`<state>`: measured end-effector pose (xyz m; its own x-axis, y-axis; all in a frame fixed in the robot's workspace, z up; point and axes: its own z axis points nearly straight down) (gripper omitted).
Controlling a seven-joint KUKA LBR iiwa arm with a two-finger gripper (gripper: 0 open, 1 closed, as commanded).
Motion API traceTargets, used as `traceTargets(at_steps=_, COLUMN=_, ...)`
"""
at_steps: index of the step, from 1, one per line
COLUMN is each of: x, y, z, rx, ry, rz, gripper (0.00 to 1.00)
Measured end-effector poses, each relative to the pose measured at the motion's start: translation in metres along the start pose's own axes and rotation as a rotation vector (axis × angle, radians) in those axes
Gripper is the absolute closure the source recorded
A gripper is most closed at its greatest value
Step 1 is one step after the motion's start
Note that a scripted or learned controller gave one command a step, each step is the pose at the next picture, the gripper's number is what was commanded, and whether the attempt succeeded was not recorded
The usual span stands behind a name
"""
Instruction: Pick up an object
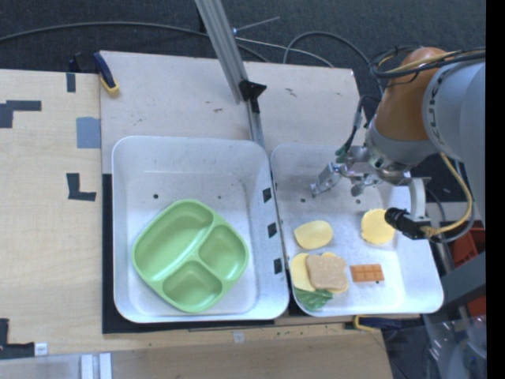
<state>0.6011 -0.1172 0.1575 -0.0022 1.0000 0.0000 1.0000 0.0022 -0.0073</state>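
Nearest the camera, along the front wall of the right bin: a stack of play food, with a tan bread slice atop a yellow round and a green leaf poking out beneath. Just right of the bread slice, an orange cracker, flat and apart from it. Farther back from the bread slice, a pale yellow oval chip, long axis running roughly left to right. Right of that chip and well apart from it, a second yellow disc, close under the arm's black fitting. Left of the bread slice, across the bin walls, a green divided plate in the left bin.

Beyond the chip, toward the far wall of the right bin: the gripper, jaws parted a little and holding nothing, tips low over bare bin floor. Probably closest candidate: the yellow oval chip, lying nearer the camera than the jaws and slightly left of them. Likely needs a short pull toward the bread slice, then a descent with the jaws across the chip's short axis. Thin, flat piece; hard to pinch.
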Motion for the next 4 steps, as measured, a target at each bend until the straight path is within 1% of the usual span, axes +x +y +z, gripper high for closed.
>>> traceTargets(at_steps=1, x=0.007, y=0.002, z=0.047, rx=-0.001, ry=0.000, rz=0.000, gripper=0.00)
traceTargets(at_steps=2, x=0.007, y=0.002, z=0.034, rx=-0.004, ry=0.001, rz=-0.001, gripper=1.00)
traceTargets(at_steps=3, x=0.012, y=0.004, z=-0.029, rx=-0.013, ry=0.000, rz=0.000, gripper=1.00)
traceTargets(at_steps=4, x=0.009, y=0.001, z=-0.092, rx=-0.013, ry=-0.001, rz=0.000, gripper=1.00)
